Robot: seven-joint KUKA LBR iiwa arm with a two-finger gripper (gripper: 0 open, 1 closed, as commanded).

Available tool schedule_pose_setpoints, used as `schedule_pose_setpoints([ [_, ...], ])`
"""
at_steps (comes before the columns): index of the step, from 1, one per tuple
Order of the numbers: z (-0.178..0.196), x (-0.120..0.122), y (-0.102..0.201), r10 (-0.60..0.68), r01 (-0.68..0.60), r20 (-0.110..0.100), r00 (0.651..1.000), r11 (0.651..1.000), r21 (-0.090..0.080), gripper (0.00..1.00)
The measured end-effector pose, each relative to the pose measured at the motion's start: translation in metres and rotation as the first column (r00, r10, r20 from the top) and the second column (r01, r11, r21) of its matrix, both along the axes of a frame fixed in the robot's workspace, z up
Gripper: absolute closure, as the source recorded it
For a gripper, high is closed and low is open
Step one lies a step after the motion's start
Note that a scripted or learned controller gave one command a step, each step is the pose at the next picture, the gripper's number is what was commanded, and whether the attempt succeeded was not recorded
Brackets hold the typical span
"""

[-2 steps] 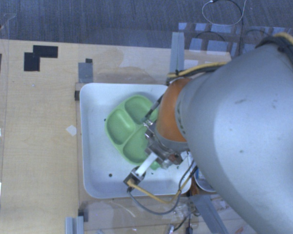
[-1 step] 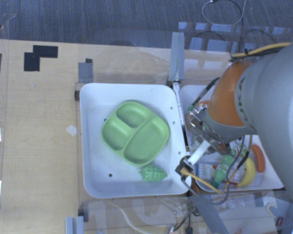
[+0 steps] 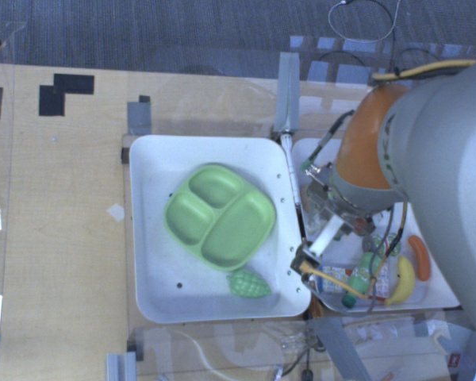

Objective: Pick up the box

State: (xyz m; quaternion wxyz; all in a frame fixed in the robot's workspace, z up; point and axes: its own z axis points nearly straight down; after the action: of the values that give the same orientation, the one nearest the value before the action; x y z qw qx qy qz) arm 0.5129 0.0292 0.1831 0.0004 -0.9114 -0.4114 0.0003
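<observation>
Banana [image 3: 404, 280] and sausage [image 3: 419, 257] crowd box [image 3: 333, 279] beneath arm [image 3: 428, 149].

Box [image 3: 333, 279] lies flat in right bin's near corner; pale, partly hidden.

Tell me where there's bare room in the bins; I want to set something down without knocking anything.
Left bin: bare floor borders the green divided plate along the left wall and far edge. The near-right corner holds a green textured toy. Right bin: crowded, with the end effector over a box, banana and sausage-like piece.

right bin [image 3: 440, 296] mostly behind arm [image 3: 428, 149], perhaps cluttered
</observation>
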Motion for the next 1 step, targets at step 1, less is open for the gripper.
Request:
schedule_pose_setpoints([
  [1, 0.0002, -0.0142, 0.0673, -0.137, 0.137, 0.0, 0.991, 0.991, 0.0, 1.0],
])
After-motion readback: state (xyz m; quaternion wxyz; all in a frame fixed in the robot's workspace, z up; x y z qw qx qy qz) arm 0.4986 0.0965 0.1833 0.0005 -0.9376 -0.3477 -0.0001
